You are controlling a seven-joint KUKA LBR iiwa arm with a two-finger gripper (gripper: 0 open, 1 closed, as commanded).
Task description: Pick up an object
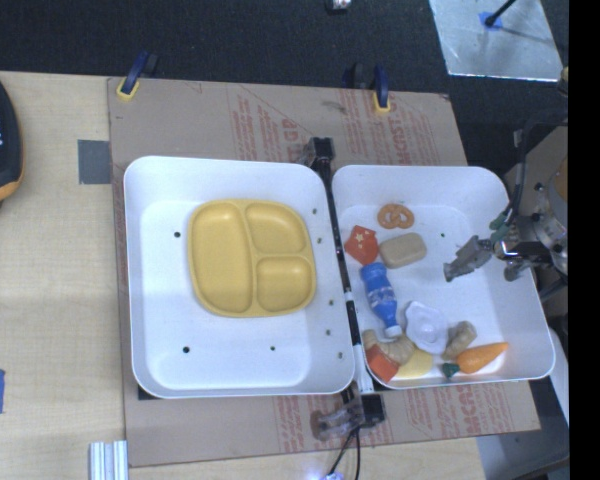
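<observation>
Cardboard covers the table under two bins, and the claw (467,259), its state unclear, should drop squarely over the tan block (403,250) before closing.

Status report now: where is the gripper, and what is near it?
Gripper over right bin, nothing seen in it. Nearest item: tan block; pretzel and blue bottle further left. Yellow tray in left bin.

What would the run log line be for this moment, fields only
phase: approach | gripper: over right bin, nothing between fingers | nearest: tan block | left bin: yellow tray | pick: not yet done
</observation>
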